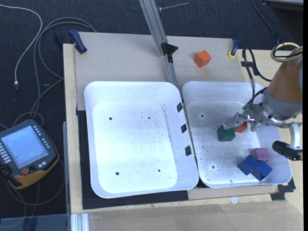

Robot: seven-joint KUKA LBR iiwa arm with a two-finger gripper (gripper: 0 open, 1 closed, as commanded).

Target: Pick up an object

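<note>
In the right bin (211, 174), my gripper (237, 124) is low over the middle of the floor, reaching in from the right. A green block (225, 134) lies right below and left of the gripper tip, touching or nearly touching it. A small red-orange piece (241, 127) shows right against the gripper, partly hidden by it. Whether either one is held cannot be made out. A pink block (262, 153) and a blue block (255, 167) lie together toward the bin's front right corner.
The left bin (96, 129) stands beside the right one. An orange cube (202, 58) rests on the bench behind the bins. A metal pole (154, 18) slants across the back. A black part of the arm (285, 149) hangs over the right bin's edge.
</note>
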